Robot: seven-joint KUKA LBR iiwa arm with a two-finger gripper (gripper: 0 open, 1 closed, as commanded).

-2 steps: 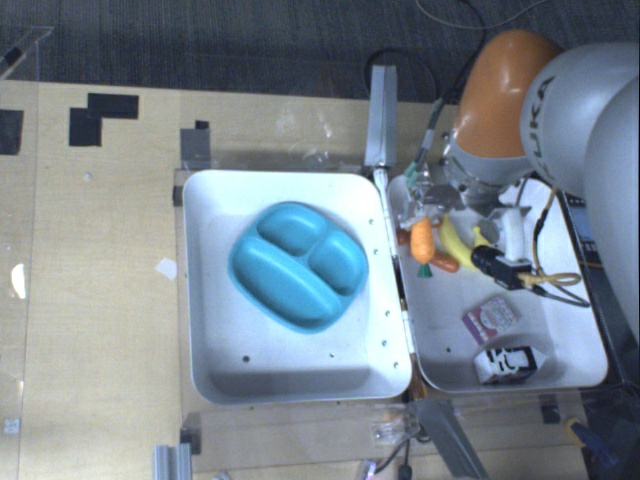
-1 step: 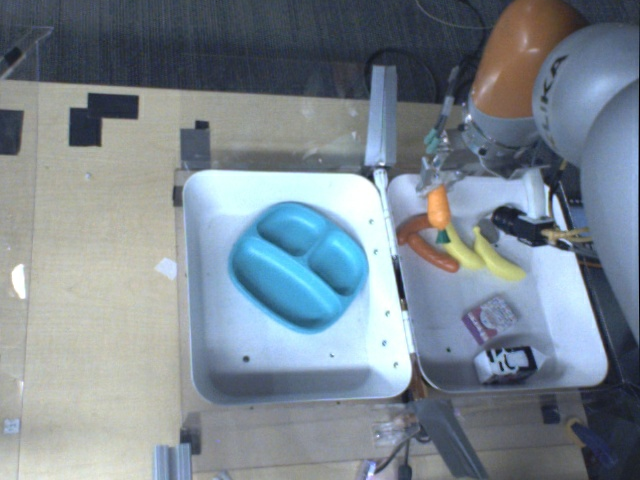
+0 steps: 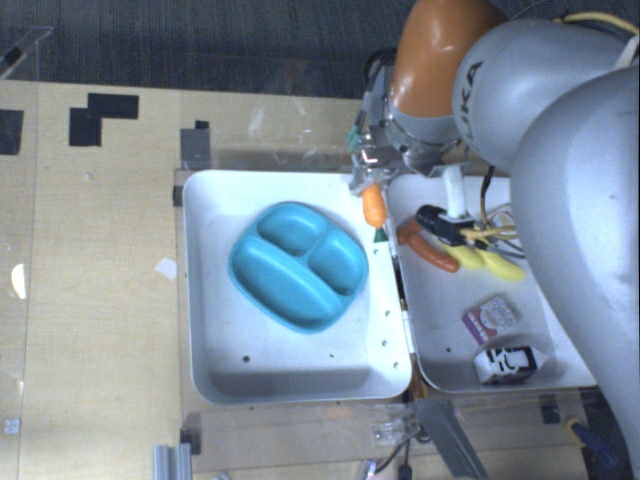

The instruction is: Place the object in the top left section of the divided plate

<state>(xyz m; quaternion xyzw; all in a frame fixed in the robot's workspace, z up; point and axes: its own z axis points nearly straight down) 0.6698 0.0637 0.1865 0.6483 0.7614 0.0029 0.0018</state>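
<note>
Grey KUKA arm point(image 3: 540, 118), with its orange band above the wrist, reaches in from the right and fills the upper right of the camera view. Two shallow white bins stand side by side beneath it. The left bin point(image 3: 205, 298) bears the divided plate point(image 3: 298, 265): light blue, a rounded oval, lying flat and turned at a slant near the bin's middle. Raised ridges split it into two small sections on its upper side and one long section on its lower side.

The right bin point(image 3: 445, 313) is partly covered by the arm. The gripper point(image 3: 370, 182) hangs over the strip where the two bins meet, near their far edge. Its fingers are closed on the upper end of the carrot point(image 3: 374, 208).

The carrot is the task's thing. It is a small toy, orange, short and stubby, with a smooth rounded body. It hangs nearly upright, its green tip pointing down towards the inner rim of the left bin. It lies just beside the plate's right edge in this view, apart from the plate.

In the right bin:
- an orange-red sausage point(image 3: 428, 249) near the left wall
- a yellow elongated thing point(image 3: 497, 265) just beside it
- a pink packet point(image 3: 490, 315)
- a black-and-white thing point(image 3: 505, 363) near the front rim
</note>
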